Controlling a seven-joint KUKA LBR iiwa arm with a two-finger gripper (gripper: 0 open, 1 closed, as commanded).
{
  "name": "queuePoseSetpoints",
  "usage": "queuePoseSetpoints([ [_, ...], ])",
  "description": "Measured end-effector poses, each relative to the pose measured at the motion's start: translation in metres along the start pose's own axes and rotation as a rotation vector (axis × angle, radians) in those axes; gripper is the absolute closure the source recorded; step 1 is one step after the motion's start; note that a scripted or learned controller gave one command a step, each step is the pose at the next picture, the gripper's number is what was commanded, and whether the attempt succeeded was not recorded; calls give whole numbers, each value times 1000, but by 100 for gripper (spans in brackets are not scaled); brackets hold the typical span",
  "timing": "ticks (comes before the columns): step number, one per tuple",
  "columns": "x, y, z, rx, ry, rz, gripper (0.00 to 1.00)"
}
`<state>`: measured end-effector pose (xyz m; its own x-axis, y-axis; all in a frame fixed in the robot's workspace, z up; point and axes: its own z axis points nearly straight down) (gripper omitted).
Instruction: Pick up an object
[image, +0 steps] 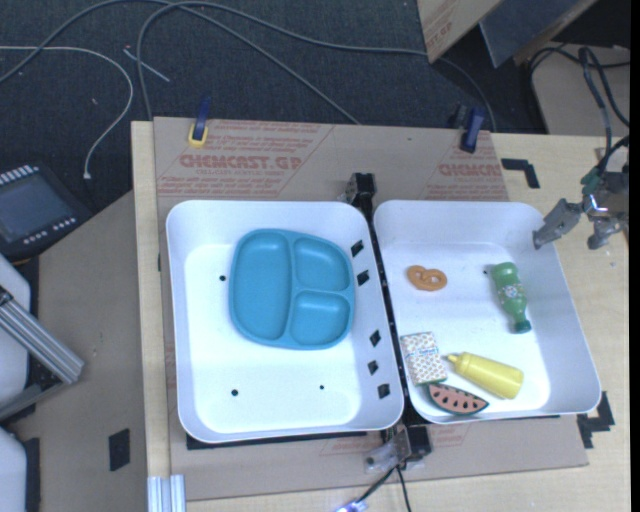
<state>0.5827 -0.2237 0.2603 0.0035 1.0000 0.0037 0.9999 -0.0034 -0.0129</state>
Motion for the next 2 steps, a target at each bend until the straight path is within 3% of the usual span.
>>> queuePoseSetpoints([
  [1,1,2,-8,-13,-4,-4,0],
  [2,2,1,52,-6,-1,-4,0],
])
